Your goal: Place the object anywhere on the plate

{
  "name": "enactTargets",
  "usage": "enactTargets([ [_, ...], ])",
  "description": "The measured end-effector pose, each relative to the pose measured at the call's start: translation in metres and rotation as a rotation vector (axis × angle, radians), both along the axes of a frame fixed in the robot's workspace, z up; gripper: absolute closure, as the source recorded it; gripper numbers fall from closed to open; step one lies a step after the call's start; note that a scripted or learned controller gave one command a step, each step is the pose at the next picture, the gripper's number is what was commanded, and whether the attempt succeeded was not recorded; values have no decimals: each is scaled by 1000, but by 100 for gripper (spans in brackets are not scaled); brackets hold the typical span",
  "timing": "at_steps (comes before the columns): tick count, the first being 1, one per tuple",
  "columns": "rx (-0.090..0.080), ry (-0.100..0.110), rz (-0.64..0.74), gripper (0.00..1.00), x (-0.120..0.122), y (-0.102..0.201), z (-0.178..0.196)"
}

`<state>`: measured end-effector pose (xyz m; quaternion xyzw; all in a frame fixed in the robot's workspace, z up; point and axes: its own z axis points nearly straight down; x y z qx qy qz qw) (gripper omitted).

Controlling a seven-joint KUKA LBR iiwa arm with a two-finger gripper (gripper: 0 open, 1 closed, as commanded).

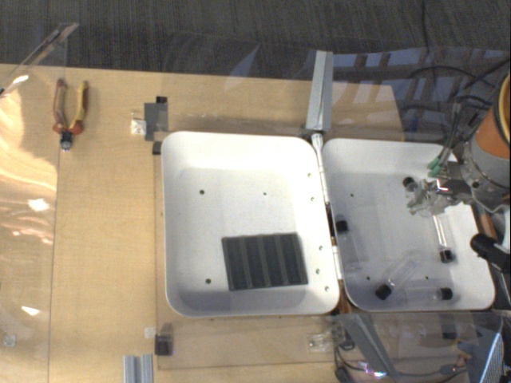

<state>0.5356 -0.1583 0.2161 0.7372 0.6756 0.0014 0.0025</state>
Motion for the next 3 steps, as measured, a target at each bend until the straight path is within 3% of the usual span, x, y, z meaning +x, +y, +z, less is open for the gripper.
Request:
enactTargets([
  [1, 1, 2, 32, 100, 94, 61, -16],
  [2, 3, 53, 63, 100, 122, 102, -44],
  [3, -2, -1, 572, 100, 134, 167, 30],
])
